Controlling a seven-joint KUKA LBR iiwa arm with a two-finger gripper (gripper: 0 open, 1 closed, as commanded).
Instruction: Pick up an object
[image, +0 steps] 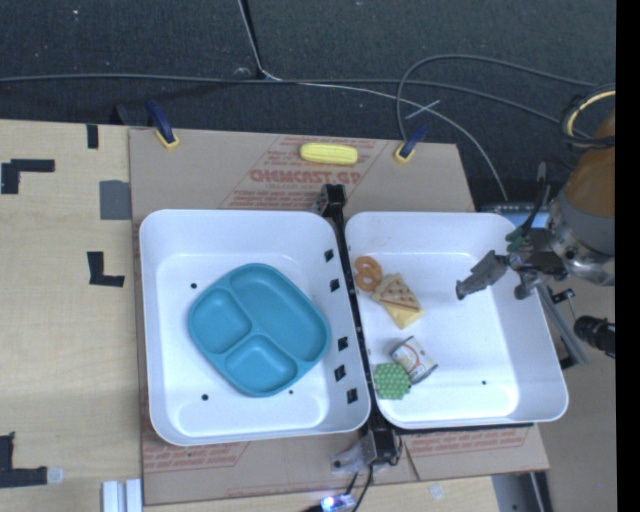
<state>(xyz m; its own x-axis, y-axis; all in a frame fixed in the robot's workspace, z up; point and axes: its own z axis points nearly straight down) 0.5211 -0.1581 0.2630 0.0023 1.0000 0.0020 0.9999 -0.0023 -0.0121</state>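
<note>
**A:** What is on the table (60, 300)?

**B:** Two shallow white bins sit side by side on a sheet of brown cardboard (290, 175). The left bin (170, 240) holds a blue divided plate (258, 328). The right bin (500, 390) holds four small things near its left wall: an orange pretzel-shaped ring (368, 271), a yellow wedge (398, 300) just below it, a small wrapped packet (412, 360), and a green round piece (392, 380) touching the packet's lower left. A yellow corn cob (328, 153) lies on the cardboard behind the bins.

**A:** And the claw?

**B:** The claw (500, 272) reaches in at the right bin's right side, well apart from the four things. Its two dark fingers are spread apart with nothing between them.
</note>
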